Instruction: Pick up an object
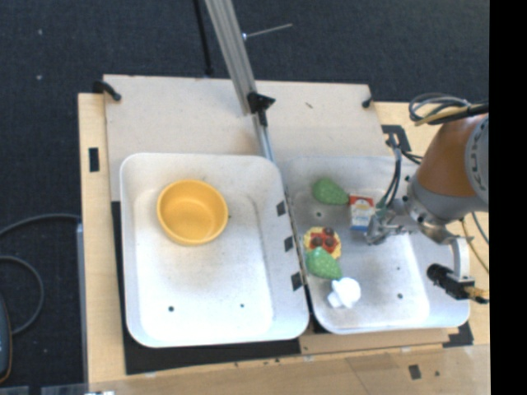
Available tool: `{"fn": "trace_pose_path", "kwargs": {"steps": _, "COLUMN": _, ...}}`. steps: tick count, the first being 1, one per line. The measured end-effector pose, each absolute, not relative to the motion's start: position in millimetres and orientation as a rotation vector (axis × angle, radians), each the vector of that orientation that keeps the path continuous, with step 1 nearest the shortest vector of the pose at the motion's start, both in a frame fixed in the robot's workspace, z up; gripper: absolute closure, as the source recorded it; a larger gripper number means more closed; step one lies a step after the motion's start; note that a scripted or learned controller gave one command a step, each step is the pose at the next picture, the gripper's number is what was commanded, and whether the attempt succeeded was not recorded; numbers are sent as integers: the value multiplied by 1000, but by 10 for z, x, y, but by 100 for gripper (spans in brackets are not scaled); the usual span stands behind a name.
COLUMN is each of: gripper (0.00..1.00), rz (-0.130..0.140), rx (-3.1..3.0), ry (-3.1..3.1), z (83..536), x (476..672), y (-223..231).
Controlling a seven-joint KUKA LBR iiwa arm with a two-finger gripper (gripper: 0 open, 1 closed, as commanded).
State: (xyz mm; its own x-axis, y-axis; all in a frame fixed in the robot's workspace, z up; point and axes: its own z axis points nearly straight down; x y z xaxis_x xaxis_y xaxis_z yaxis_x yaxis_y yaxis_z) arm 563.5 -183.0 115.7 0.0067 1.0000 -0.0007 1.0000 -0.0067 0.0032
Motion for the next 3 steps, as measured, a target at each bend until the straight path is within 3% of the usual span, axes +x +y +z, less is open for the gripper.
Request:
{"fn": "trace_pose_path", "kwargs": {"steps": 2, "gripper": 100, "rz": 3, "rx": 2215, "ry": 2222, "z": 2324, "x": 5669, "y": -1852}}
{"fn": "trace_pose_path", "kwargs": {"steps": 3, "gripper": 100, "rz": 6, "rx": 2210, "ry": 2229, "z": 2435, "x": 5770, "y": -1282}}
